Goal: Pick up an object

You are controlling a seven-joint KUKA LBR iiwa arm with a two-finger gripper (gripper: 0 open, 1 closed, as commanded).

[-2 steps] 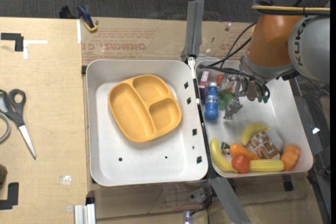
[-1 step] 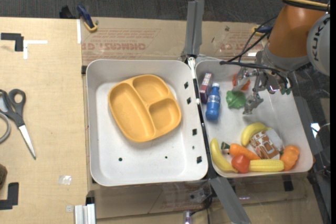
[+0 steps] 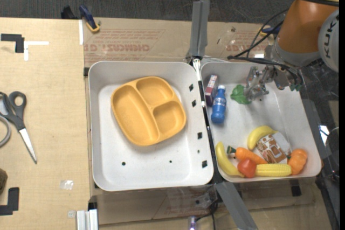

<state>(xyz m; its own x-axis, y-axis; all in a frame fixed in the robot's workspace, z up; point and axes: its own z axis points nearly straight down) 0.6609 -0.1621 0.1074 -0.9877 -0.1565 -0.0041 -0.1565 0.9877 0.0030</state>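
Observation:
My gripper (image 3: pixel 257 87) hangs low over the back of the right bin (image 3: pixel 308 116), below the orange band of the arm. A small green item (image 3: pixel 239 95) lies right against its left side; whether it is held I cannot make out. To the left of that, a blue bottle (image 3: pixel 219 105) lies beside a small pink box (image 3: pixel 211 83). At the bin's front sits a heap: two bananas (image 3: pixel 260 136) (image 3: pixel 226 161), a corn cob (image 3: pixel 273 170), a carrot (image 3: pixel 248 154), a red tomato (image 3: pixel 247 168), an orange pepper (image 3: pixel 297 159) and a brown-and-white packet (image 3: pixel 273 149).
The left bin (image 3: pixel 92 132) holds a yellow divided plate (image 3: pixel 149 110). Scissors (image 3: pixel 19 121) lie on the wooden bench at far left. A grey bar (image 3: pixel 199 29) stands behind the seam between the bins. Cables trail behind the arm at upper right.

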